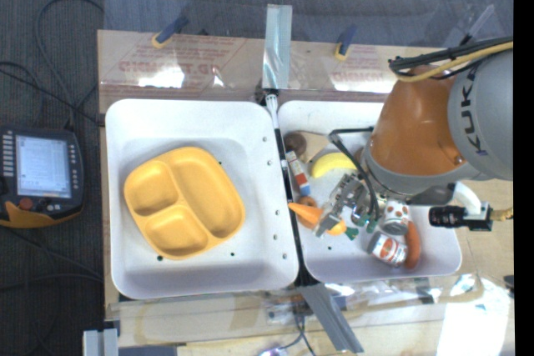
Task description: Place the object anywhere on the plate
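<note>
A yellow three-compartment plate (183, 202) lies in the left bin (125, 129) with nothing on it. My gripper (336, 217) hangs low over the left part of the right bin (434, 263), above a pile of toy food. An orange carrot (305, 213) lies just left of the gripper, touching or nearly touching the fingertips. A yellow banana-like piece (331, 165) sits behind the gripper. Whether anything sits between the fingers is hidden by the wrist and the clutter.
In the right bin lie a small can with a red label (385, 247), a red sausage (412, 243), another small can (395, 214) and a dark item (295, 151) near the divider. The arm's orange band (417, 129) covers the bin's back right. A teach pendant (39, 175) rests left of the bench.
</note>
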Action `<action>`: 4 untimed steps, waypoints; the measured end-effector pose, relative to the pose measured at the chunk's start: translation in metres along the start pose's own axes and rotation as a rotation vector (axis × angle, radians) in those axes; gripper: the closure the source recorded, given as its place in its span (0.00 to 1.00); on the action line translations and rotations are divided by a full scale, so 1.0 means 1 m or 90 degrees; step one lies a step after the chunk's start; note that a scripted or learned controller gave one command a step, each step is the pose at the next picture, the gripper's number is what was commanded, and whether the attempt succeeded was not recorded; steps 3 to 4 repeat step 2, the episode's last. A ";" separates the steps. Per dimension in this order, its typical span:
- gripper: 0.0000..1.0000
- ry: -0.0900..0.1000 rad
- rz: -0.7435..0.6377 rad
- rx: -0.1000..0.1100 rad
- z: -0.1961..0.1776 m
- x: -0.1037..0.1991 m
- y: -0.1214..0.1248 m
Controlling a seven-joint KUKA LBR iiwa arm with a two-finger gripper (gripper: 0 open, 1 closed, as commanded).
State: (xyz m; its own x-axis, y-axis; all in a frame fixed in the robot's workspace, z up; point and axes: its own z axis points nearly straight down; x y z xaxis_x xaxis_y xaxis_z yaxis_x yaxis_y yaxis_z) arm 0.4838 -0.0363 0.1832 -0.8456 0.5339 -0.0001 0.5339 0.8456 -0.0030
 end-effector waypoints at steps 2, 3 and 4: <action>0.00 0.000 0.109 0.000 -0.026 0.015 0.053; 0.00 0.000 0.109 0.000 -0.026 0.015 0.053; 0.00 0.000 0.109 0.000 -0.026 0.015 0.053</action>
